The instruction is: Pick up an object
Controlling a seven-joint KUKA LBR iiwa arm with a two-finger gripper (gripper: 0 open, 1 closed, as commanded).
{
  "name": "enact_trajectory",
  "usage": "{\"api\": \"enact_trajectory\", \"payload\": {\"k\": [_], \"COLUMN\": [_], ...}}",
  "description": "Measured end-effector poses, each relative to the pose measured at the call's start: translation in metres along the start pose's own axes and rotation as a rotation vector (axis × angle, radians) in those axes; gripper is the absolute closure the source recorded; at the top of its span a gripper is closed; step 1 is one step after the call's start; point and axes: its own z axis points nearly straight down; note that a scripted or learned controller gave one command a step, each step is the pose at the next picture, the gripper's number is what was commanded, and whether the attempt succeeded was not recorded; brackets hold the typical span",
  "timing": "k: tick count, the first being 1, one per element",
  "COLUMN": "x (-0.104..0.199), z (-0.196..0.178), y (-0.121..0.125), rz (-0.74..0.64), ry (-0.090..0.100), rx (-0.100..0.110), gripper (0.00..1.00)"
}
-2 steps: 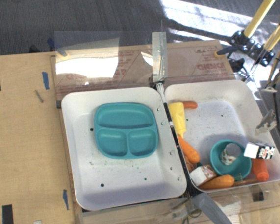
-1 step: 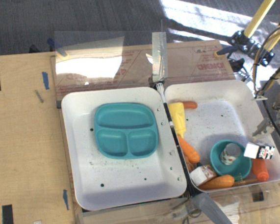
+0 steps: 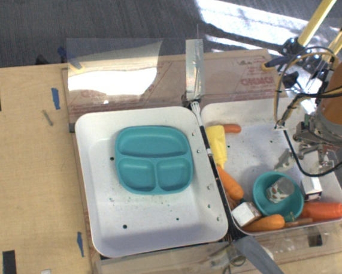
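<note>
The wooden bench (image 3: 26, 195) carries two shallow white bins side by side, with clear plastic sheeting (image 3: 116, 72) standing behind them. The left bin (image 3: 107, 224) holds a teal divided plate (image 3: 154, 159) with three compartments, lying flat near the bin's middle, its one long compartment toward the far side and the two smaller ones toward the near side. The right bin (image 3: 252, 140) holds all the smaller things. The grey arm's orange band (image 3: 341, 102) shows at the right edge, with black and yellow cables looped beside it, and the gripper (image 3: 316, 149) hangs over the right side of the right bin, above bare floor and apart from every object; whether its claw is open or closed cannot be told from this angle. A teal bowl (image 3: 277, 194) sits near the bin's near edge with something grey and white inside it. Along the bin's left wall lie a yellow corn cob (image 3: 218, 145) and, just nearer, an orange carrot (image 3: 230, 183). Behind the corn's far end a small orange piece (image 3: 232, 129) sticks out. At the near edge a white block (image 3: 243, 214) lies beside a second carrot (image 3: 264, 222), and a reddish-orange carrot (image 3: 325, 210) lies to the bowl's right, with a small white cube (image 3: 312, 186) just beside the bowl.
</note>
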Motion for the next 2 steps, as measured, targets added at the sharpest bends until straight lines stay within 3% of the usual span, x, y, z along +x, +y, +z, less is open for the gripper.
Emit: {"api": "enact_trajectory", "payload": {"k": [1,2], "x": [-0.067,-0.066], "z": [0.005,-0.043], "y": [0.047,0.107], "rz": [0.015,0.075], "ry": [-0.002,0.001], "rx": [0.022,0.016], "gripper": [0.0,0.0]}}
